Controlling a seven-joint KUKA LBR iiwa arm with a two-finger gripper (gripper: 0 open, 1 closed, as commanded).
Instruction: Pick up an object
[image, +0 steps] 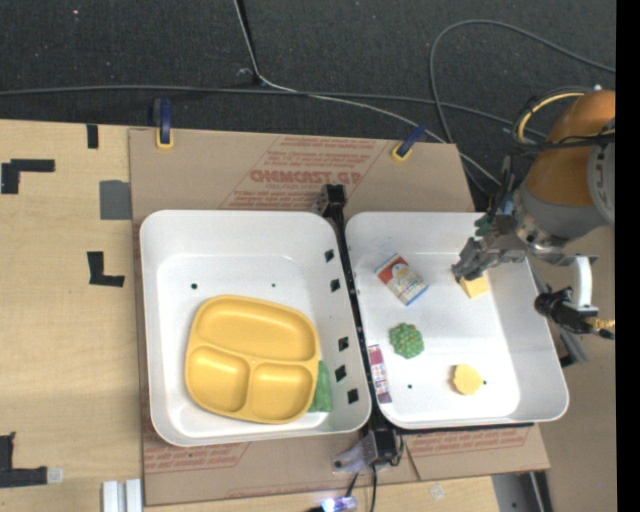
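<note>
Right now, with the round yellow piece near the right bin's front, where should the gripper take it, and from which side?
Likely straight from above, fingers closing across the middle of the round yellow piece. It lies low and flat on the right bin floor, apart from the green bumpy toy and the front wall, so both sides look free. The gripper is by the yellow block.

Cardboard sheet (300, 175) under two white bins (160, 235), clamped.

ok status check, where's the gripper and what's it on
Gripper low in right bin, at yellow block. Grasp unconfirmed. Small carton close by on its left, apart.
</note>
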